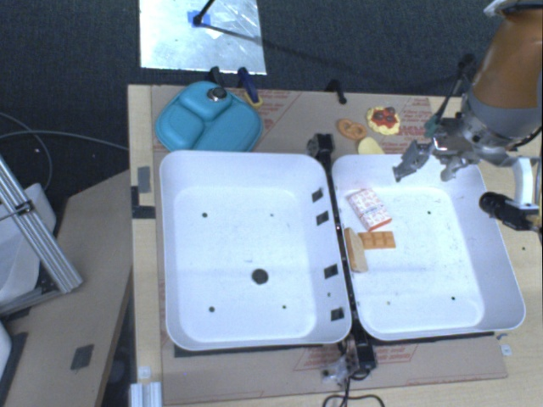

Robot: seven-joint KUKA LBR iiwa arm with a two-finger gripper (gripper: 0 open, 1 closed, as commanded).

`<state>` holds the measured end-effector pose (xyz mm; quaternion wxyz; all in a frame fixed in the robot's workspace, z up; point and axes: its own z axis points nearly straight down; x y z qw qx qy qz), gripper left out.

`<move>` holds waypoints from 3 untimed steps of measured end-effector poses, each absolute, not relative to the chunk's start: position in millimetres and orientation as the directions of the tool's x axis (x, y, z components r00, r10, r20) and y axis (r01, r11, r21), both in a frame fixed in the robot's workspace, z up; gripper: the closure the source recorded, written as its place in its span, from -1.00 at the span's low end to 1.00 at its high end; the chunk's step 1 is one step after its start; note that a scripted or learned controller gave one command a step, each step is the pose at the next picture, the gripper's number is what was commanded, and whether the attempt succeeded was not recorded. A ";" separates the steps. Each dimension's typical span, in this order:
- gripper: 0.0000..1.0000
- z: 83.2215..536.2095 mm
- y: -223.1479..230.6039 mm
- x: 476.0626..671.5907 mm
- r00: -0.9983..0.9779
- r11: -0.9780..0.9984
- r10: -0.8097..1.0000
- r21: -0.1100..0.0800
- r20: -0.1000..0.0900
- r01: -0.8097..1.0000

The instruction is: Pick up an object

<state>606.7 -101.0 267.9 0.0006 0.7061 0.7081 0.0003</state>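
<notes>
Dark carpet behind bench. Grey two-finger gripper [428, 164] spread, grasping nothing; arm cut off at right edge. Below-left in right white bin [501, 265]: one red-patterned white packet [369, 209], one orange waffle-textured block [377, 241], one tan stick [355, 250].

Even, fairly bright overhead light w/ a cool cast. White bins [246, 172] near blown out, soft grey shading along inner walls. Metal sheet [201, 24] at top shows glare streaks. Arm [509, 66] slightly soft (mild blur). Overall grainy, low-res; dark floor [68, 49] noisy.
</notes>
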 end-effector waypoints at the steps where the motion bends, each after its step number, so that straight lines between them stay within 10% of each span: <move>1: -1.00 179.1 -56.4 664.3 -0.009 0.009 1.000 -0.001 0.002 1.000; 3: -1.00 487.2 -56.8 668.9 -0.008 0.008 1.000 0.020 -0.001 1.000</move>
